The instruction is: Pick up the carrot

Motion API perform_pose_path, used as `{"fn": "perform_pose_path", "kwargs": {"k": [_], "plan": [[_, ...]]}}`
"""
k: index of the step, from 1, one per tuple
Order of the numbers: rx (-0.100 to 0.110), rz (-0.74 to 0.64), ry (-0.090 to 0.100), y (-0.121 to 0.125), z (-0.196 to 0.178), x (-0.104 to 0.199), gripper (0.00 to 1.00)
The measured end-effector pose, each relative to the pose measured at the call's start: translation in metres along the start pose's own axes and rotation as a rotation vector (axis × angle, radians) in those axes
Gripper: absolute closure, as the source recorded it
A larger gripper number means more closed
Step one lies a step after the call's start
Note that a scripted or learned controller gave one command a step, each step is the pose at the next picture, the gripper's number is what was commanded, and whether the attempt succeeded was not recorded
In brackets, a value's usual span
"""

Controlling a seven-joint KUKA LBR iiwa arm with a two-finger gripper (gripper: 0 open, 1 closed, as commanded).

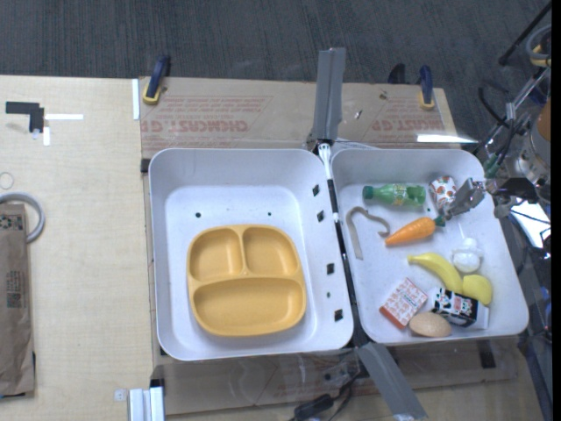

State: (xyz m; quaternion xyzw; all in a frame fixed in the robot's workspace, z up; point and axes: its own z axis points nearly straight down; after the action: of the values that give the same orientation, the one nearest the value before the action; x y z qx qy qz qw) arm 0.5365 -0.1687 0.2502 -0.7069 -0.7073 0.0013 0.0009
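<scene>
The orange carrot (410, 231) lies tilted in the middle of the right bin (368, 323), its green-topped end pointing up and right. My gripper (463, 200) reaches in from the right and sits low over the bin, just up and right of that green end. Nothing visibly hangs from it. The carrot rests on the bin floor.
Around the carrot lie a green bottle (394, 195), a grey hook (364, 226), a banana (438, 268), a white ball (466, 258), a red-and-white box (404, 303), a black-and-white carton (456, 306) and a tan egg shape (429, 324). The left bin holds a yellow divided plate (247, 279).
</scene>
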Motion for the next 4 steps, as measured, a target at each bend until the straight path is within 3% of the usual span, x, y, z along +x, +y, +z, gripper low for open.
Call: {"fn": "perform_pose_path", "kwargs": {"k": [1,2,3,4], "plan": [[-0.001,-0.104,0.0,0.034,0.139,0.004,0.0],[0.0,-0.119,0.0,0.046,0.159,0.047,0.0],[0.002,-0.115,0.001,0.046,0.15,0.046,1.0],[-0.004,-0.203,-0.002,0.072,0.105,0.02,1.0]]}}
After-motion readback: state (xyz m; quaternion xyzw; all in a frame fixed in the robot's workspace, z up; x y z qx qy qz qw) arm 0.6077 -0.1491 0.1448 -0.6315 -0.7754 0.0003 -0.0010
